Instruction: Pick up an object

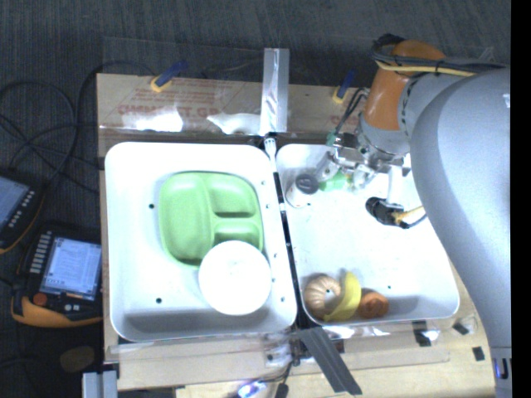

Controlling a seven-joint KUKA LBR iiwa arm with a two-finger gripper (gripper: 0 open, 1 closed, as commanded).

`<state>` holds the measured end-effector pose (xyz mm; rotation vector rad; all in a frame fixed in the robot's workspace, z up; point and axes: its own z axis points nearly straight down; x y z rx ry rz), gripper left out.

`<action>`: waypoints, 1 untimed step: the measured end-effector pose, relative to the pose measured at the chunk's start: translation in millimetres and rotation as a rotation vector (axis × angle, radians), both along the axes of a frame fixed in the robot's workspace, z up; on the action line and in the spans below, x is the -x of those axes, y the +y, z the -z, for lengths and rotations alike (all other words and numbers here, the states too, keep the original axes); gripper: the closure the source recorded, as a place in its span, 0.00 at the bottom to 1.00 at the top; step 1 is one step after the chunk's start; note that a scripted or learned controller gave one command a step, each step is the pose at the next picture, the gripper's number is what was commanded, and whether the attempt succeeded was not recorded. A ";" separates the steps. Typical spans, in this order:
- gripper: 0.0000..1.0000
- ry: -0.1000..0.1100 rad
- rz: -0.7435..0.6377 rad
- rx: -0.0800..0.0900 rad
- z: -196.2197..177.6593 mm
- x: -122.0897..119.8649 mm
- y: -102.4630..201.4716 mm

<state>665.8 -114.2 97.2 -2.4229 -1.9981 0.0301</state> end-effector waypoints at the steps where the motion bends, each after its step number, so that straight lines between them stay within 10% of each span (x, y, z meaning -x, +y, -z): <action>1: 1.00 -0.013 -0.102 -0.007 -86.8 -2.4 38.9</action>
